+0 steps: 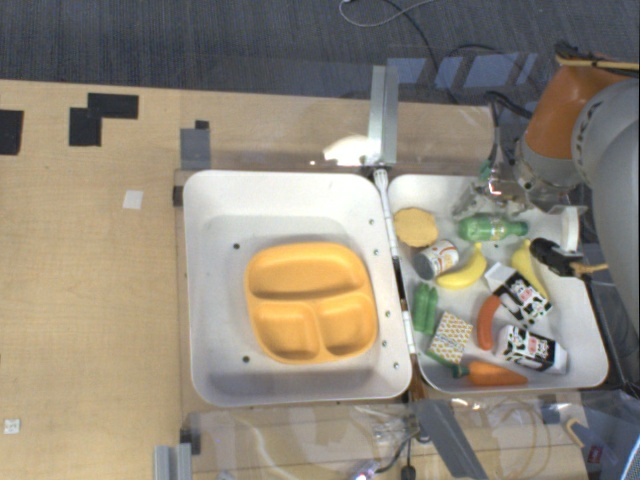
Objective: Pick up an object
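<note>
The grey arm [605, 138] reaches in from the right, its orange band [558, 108] above the wrist. It bends down to the far rim of the right bin [590, 368]. The gripper [492, 196] sits low at that far edge, just beyond a green bottle [492, 230] that lies on its side. Nothing is seen held in the gripper. It appears as a small jumble of shiny metal, and whether it is open or closed cannot be told.

The arm's bulk covers the bin's far right corner. Below the bottle lie a round tan biscuit [416, 227], a small can [437, 260], two bananas [462, 272] [527, 266], two black-and-white cartons [522, 298] [530, 349] and a carrot [495, 374]; they are crowded, several touching. A green item [426, 308] near the divider is too small to name.

The left bin [215, 268] holds a yellow divided tray [308, 301]. Both bins rest on a pale wooden bench [90, 298] with black patches [100, 116] at its far left. Beyond the bench is dark grey floor [200, 18], crossed by a thin cable [420, 28].
</note>
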`<state>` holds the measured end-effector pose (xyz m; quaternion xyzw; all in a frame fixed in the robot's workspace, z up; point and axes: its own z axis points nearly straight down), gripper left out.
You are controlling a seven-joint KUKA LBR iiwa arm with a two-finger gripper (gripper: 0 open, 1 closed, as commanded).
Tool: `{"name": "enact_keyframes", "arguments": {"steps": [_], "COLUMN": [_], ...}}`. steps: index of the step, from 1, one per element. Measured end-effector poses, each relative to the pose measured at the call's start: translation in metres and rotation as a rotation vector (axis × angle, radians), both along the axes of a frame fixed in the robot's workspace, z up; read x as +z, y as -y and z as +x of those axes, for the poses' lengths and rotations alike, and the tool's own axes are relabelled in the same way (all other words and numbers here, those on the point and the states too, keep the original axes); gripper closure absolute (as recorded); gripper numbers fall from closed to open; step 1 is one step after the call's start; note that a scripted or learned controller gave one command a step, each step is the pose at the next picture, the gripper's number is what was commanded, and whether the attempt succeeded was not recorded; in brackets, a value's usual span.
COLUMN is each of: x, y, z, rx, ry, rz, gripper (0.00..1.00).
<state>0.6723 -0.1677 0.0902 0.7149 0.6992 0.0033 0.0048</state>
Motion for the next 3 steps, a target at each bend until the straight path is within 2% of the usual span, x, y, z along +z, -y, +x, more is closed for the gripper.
{"name": "enact_keyframes", "arguments": {"steps": [1,2,3], "x": [-0.003,-0.002,0.018], "y": [-0.052,-0.028,-0.023], "z": [-0.011,-0.052,-0.119], "rx": [-0.206,-0.434,-0.501], "ry": [-0.004,-0.004,-0.006], "rz": [0.004,0.008,0.006], "gripper": [0.0,0.0,0.0]}}
